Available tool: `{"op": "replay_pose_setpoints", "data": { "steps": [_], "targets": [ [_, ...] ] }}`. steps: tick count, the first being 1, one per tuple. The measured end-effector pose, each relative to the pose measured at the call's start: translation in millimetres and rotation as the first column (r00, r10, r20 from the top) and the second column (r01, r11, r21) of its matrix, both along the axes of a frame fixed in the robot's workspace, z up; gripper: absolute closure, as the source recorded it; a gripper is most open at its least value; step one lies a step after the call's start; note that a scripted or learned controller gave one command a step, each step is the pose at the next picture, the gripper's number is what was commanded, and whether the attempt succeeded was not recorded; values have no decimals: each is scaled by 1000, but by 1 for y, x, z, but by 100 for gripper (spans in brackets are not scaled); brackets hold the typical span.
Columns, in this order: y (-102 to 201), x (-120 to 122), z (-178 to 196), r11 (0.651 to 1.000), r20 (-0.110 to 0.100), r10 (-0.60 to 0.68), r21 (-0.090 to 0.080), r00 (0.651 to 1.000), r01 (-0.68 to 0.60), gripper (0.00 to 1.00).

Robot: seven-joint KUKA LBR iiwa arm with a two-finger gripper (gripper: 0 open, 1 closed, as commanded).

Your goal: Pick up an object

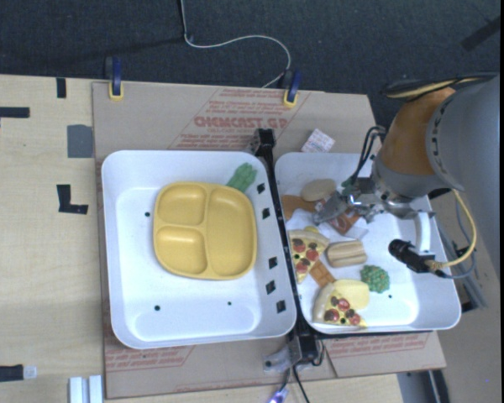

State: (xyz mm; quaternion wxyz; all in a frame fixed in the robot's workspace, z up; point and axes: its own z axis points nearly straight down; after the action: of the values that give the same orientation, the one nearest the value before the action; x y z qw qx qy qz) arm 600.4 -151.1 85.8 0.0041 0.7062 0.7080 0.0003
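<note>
Nearest the camera, in the right bin (441, 313), a pizza slice (342, 302) lies by the near edge, with a green broccoli piece (375, 278) just beside it toward the right wall. Behind these sit a tan bread-like block (346, 253) and a second pizza slice (305, 250) against the left wall. In the left bin (122, 225), a yellow divided plate (206, 229) rests in the middle, and a green leafy piece (242, 176) touches its far right corner.

Further back in the right bin, the gripper (344, 204) hangs low over the far left part, above a brownish item (346, 222) and next to a beige rounded piece (318, 190). Its fingers blur into the clutter, so whether they are spread or closed, or grip anything, cannot be told. The arm's orange band (412, 133) rises at the far right corner.
</note>
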Motion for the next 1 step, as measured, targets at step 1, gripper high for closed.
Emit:
{"op": "replay_pose_setpoints", "data": {
  "steps": [1],
  "targets": [
    [0,-1,13,1000,1,-1,2,1000,1,100]
  ]
}}
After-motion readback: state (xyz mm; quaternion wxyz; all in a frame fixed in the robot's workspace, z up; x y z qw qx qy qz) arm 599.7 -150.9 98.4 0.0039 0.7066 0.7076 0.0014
